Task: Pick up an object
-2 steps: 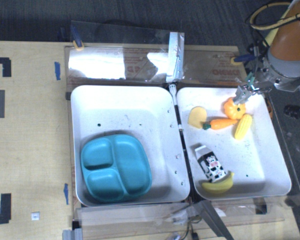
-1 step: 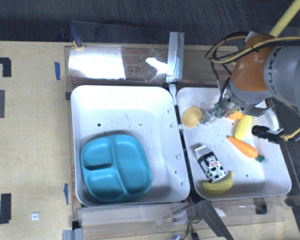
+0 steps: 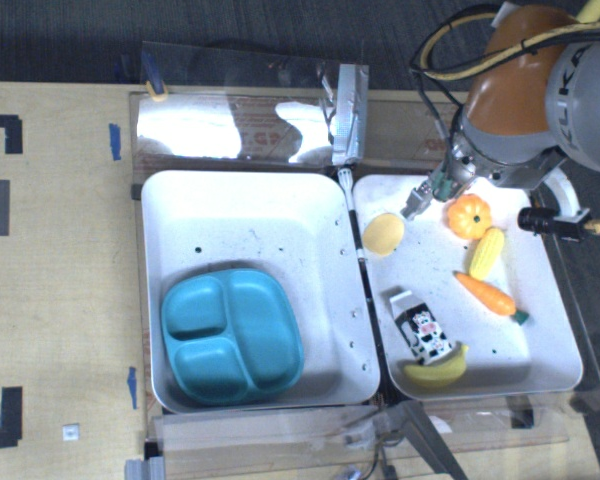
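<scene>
The grey arm (image 3: pixel 540 98) reaches in from the right, its orange band above the wrist, over the far edge of the right bin (image 3: pixel 560 363). The hand (image 3: pixel 428 194) points down and left; whether it is wide or narrow cannot be told. A yellow ball (image 3: pixel 384 234) lies just beside the hand's tip, an orange fruit (image 3: pixel 468 216) near its right. Farther off lie a corn cob (image 3: pixel 487 252), a carrot (image 3: pixel 490 296), a cow toy (image 3: pixel 424 332) and a banana (image 3: pixel 435 370). The left bin (image 3: pixel 250 208) holds a blue divided plate (image 3: pixel 230 334). Both bins rest on the wooden counter (image 3: pixel 60 268).
</scene>
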